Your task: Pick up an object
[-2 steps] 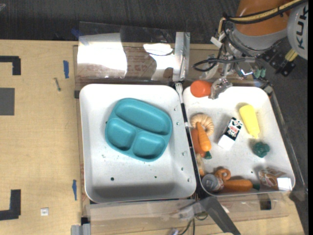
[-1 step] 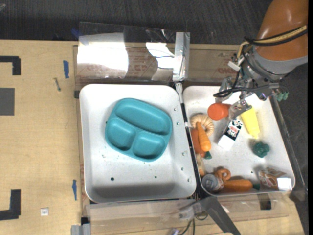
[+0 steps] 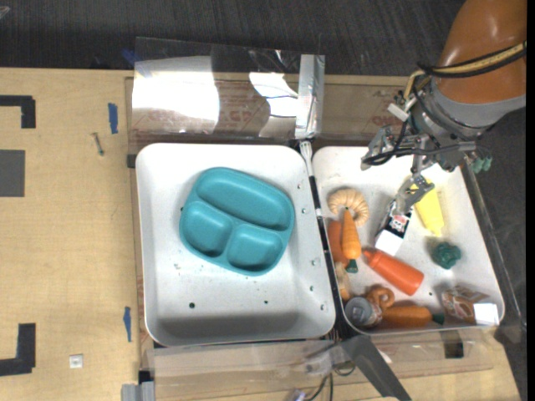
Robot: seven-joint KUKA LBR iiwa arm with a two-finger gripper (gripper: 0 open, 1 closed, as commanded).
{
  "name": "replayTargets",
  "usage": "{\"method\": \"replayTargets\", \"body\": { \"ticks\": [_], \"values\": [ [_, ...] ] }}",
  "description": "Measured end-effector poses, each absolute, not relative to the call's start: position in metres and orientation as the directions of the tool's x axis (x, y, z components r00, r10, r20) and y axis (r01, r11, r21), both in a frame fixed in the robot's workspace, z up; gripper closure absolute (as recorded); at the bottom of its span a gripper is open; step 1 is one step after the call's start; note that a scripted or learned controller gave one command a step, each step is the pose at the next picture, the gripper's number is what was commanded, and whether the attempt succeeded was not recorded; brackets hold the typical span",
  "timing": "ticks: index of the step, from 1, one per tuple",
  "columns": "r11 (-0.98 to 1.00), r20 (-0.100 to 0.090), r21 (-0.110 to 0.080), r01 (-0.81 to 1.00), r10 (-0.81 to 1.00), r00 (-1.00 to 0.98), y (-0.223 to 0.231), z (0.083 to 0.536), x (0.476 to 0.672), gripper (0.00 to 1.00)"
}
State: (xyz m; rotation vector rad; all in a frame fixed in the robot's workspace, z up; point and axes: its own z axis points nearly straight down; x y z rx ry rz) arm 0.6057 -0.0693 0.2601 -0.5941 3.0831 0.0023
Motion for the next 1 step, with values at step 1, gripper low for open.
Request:
{"method": "replayTargets", "body": {
  "ticks": [1],
  "values": [
    [0.968, -0.016, -0.004, -0.251, -0.251, -0.968, -0.1065, 0.1210, 0.5845, 0.00]
  ]
}}
